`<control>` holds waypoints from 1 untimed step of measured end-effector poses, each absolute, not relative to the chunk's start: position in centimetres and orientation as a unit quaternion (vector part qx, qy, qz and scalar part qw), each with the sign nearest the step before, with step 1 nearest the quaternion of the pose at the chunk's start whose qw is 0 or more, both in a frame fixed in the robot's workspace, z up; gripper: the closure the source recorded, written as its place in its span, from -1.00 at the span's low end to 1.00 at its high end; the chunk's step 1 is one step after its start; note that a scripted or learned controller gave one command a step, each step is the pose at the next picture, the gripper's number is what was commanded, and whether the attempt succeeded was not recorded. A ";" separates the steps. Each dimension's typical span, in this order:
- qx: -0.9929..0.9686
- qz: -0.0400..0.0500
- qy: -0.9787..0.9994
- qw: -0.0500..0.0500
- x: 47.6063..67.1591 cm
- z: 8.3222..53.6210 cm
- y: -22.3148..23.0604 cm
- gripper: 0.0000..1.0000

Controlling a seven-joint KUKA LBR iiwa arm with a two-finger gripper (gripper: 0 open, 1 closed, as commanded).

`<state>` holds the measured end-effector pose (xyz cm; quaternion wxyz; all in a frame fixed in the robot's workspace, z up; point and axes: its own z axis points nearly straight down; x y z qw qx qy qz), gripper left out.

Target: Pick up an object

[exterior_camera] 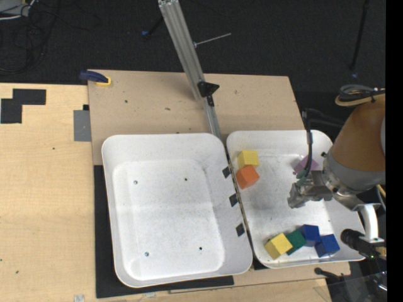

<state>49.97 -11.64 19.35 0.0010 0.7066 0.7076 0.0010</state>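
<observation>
On the far left lies the pale wooden bench top (38, 187), with black patches near its upper edge and a grey one beside them. A small blue and yellow clamp (94, 77) sits at the top left corner of the raised board (252, 99) behind the bins. From the top of the view a grey aluminium rail (184, 46) slants down to the gap between the bins.

The left bin (126, 266) is a shallow white tray with a few dark specks on its floor. Three black clips (233, 200) mark the seam where it meets the right bin (277, 140).

In the right bin, close to its left wall, a yellow cube (248, 158) rests touching an orange cube (247, 177) just below it. Near the front edge sits a second cluster (packed tightly together): a yellow block (278, 245), a green block (295, 240) against it, then two blue blocks (311, 233) (327, 245).

To the right of centre in that bin the gripper (301, 194) hangs low over the floor, between the two clusters and apart from both. Whether its fingers are spread or closed cannot be told from this angle, and nothing shows between them. A small purple object (304, 165) lies just above it, partly hidden by a cable. The arm's orange band (362, 137) fills the right side.
</observation>
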 end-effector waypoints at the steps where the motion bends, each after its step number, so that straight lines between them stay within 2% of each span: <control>1: 0.707 0.000 0.708 0.000 50.0 20.9 -11.7 1.00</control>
